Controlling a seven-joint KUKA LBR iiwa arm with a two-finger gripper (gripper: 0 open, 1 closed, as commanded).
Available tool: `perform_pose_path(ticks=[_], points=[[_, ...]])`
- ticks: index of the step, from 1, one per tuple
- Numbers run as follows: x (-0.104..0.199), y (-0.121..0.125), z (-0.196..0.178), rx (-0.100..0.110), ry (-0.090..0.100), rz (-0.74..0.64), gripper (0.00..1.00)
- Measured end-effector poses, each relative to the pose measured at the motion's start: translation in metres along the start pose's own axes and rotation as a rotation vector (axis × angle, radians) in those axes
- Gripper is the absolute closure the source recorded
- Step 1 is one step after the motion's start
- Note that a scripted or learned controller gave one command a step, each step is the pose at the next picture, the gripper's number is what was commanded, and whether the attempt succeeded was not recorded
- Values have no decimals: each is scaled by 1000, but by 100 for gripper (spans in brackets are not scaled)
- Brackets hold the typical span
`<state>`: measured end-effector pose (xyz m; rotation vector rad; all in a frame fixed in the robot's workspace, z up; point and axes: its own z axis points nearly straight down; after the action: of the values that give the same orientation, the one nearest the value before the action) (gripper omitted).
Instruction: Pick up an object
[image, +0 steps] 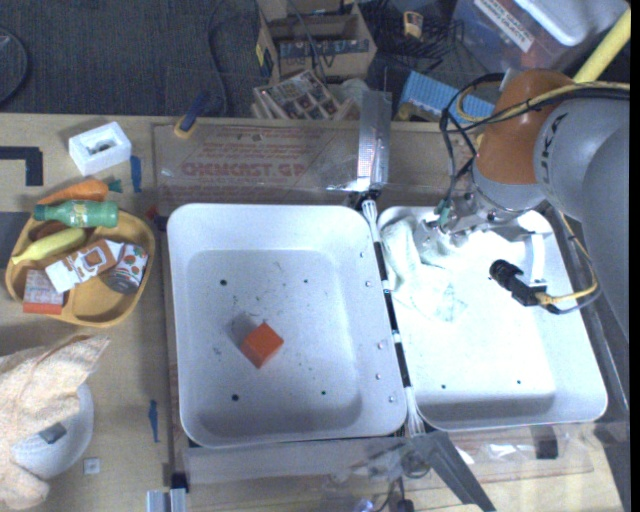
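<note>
- The tool (447, 222) sits low over the far left corner of the right bin (520, 385); whether it is spread or pressed together cannot be told.
- A crumpled clear bag (425, 285) lies just below it.
- An orange block (263, 344) rests in the left bin (200, 240), well apart.

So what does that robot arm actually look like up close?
The arm is bulky, rounded and grey, with an orange band above the wrist. Black cables loop around it, and a black part with a yellow-tipped cord hangs near the pale tool.
</note>
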<state>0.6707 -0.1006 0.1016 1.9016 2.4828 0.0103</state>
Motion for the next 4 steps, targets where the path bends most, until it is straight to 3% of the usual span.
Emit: perform_pose_path(ticks=[4], points=[[3, -2, 12, 10, 2, -80, 0]])
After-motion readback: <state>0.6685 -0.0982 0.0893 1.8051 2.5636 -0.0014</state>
